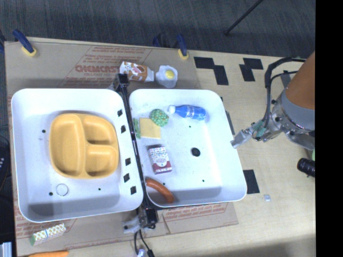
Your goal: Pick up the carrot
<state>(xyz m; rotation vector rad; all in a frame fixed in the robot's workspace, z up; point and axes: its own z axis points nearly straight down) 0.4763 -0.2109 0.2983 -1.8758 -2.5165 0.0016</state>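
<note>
the carrot (159, 190) is lying in the right bin (230, 165), against its near left corner. it is looking small, light, smooth and likely slippery; gripping across its middle seems best. the hand (244, 137) is hovering right of the bin, grasping nothing; whether it is released, i cannot tell.

Two bins on surface (268, 208), side by side. Left bin (32, 197): tray (84, 144) in it. Right bin (225, 165): bottle (188, 112) at 12 o'clock, box (159, 159) at 8, carrot (159, 189) at 7 on the rim. Claw (242, 137) outside, at 3.
</note>
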